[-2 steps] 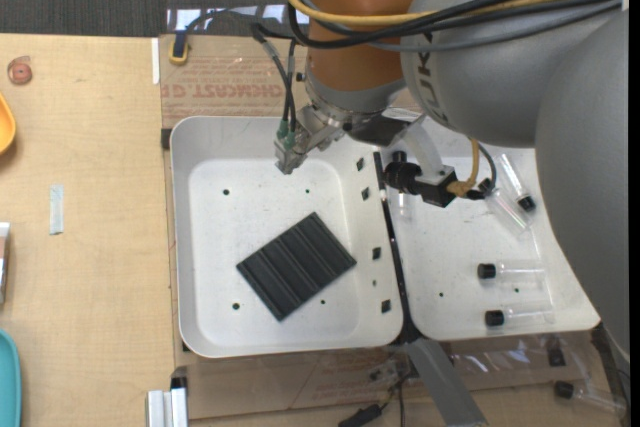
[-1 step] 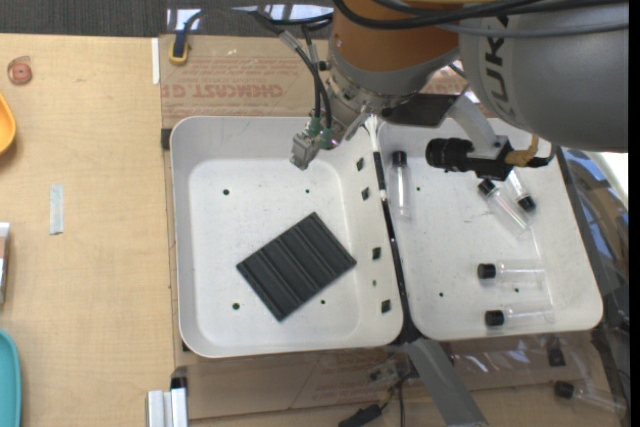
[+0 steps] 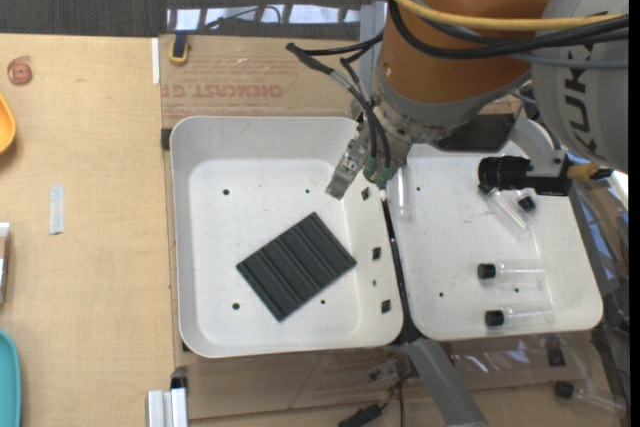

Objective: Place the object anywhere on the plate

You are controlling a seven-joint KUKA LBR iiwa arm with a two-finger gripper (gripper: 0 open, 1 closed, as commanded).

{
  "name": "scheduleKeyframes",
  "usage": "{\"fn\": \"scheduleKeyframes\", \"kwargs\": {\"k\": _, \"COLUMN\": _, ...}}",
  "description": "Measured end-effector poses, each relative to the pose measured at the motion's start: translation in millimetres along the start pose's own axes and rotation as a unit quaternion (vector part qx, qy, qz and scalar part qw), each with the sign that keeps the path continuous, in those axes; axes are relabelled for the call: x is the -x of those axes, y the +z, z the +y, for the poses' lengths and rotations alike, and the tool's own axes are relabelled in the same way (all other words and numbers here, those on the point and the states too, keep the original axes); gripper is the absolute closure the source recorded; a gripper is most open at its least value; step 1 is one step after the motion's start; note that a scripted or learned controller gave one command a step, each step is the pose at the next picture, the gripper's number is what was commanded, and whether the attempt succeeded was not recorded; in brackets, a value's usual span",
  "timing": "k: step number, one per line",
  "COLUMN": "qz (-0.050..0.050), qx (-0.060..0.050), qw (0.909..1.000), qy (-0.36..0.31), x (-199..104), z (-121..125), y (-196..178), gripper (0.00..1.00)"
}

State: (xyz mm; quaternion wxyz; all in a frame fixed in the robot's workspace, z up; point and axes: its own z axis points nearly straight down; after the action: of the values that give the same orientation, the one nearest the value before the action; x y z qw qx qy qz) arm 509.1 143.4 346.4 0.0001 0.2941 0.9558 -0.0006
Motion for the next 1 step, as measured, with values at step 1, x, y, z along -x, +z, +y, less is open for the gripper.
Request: {"fn": "scheduleKeyframes", "kwargs": {"k": 1, "qz": 0.001, "qx": 0.000, "qw": 0.9789, "qy": -0.204, "x": -3.4, "z": -49.9, "y": 68.2, "gripper": 1.00}}
